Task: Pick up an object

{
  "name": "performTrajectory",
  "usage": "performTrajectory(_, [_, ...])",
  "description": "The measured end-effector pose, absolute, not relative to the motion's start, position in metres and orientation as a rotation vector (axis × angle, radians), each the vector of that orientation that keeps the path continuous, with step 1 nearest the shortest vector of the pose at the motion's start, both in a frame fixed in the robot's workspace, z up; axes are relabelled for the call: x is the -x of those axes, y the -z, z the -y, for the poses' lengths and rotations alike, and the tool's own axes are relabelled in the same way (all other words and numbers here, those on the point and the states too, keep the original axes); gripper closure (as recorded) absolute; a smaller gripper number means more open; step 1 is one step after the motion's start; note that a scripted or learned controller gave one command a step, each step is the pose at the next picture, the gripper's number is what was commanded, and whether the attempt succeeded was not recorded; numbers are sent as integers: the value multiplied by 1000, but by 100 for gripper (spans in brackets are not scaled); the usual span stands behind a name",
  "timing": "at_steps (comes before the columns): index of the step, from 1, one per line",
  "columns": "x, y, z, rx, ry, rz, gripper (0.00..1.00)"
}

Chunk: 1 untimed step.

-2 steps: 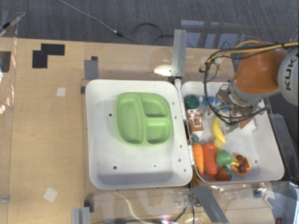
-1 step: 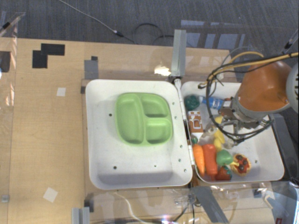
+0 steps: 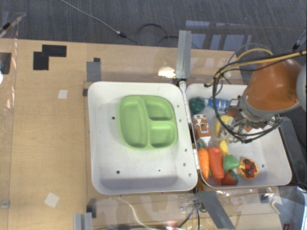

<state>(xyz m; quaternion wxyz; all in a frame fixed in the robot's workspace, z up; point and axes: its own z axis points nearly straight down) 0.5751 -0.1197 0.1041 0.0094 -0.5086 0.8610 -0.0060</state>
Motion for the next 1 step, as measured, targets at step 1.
performTrajectory(1, [-565,-189,62,995,5,-2963,100])
